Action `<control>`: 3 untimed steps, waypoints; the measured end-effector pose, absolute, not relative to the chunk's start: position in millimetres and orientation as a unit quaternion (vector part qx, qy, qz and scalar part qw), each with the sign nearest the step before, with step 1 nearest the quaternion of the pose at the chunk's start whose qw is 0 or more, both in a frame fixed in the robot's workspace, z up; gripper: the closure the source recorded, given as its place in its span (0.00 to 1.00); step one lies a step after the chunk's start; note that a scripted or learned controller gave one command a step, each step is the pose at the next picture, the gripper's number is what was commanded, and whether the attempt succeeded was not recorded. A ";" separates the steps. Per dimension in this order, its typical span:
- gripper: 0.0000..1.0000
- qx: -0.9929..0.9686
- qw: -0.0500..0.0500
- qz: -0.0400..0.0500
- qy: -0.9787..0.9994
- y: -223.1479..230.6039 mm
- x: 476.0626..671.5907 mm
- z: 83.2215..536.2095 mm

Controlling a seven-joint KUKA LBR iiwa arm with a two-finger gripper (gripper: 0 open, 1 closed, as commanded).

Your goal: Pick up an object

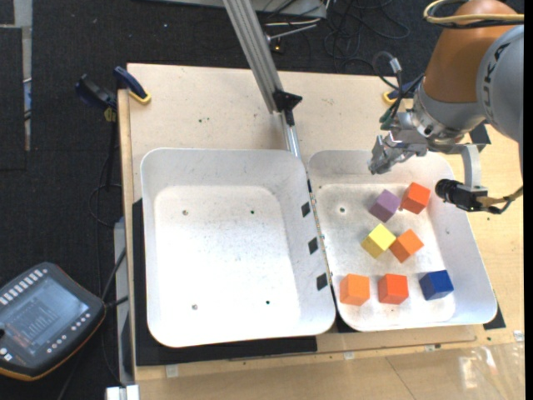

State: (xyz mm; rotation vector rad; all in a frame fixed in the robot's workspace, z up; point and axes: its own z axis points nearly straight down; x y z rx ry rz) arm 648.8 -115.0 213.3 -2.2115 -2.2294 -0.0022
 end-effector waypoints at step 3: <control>1.00 -0.707 0.000 0.000 -0.707 20.0 594.4 228.4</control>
